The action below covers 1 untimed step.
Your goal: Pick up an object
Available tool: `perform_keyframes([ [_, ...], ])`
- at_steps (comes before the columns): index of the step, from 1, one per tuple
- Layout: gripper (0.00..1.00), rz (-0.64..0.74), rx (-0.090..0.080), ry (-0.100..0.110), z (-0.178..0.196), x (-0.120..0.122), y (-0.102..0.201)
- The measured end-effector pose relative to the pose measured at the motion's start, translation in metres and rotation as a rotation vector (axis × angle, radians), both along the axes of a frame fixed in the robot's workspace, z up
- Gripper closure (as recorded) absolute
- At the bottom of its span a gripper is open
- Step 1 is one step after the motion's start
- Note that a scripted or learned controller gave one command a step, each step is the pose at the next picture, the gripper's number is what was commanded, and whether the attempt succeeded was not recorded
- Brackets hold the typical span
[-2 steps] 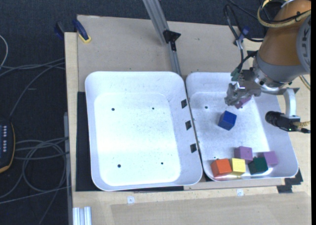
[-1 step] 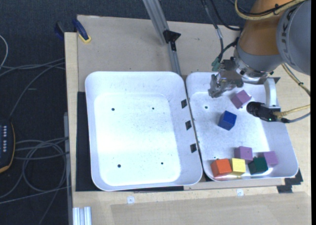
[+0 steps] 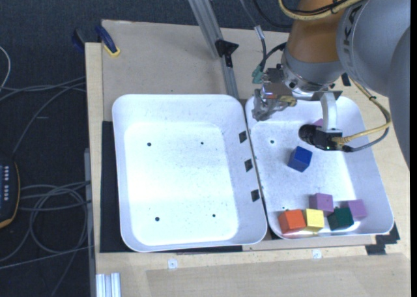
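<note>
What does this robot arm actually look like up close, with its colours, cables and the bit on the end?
The arm is bulky, rounded and grey, with a glossy orange band above the wrist. Yellow and black cables loop over the top of it, and another yellow cable runs to a small black unit on a white bracket. The gripper is a compact grey metal assembly with thin wires running to it.

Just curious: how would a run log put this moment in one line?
gripper: over right bin's back-left corner, nothing seen held | blue cube: mid-bin | other blocks: front edge
</note>
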State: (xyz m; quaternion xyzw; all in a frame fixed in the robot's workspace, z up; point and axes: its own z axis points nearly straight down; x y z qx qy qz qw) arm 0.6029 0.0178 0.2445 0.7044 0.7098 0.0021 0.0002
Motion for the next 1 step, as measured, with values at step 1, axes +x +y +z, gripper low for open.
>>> perform_keyframes([
  [1, 1.00, -0.002, -0.001, 0.002, -0.0069, 0.0064, 0.0487],
])
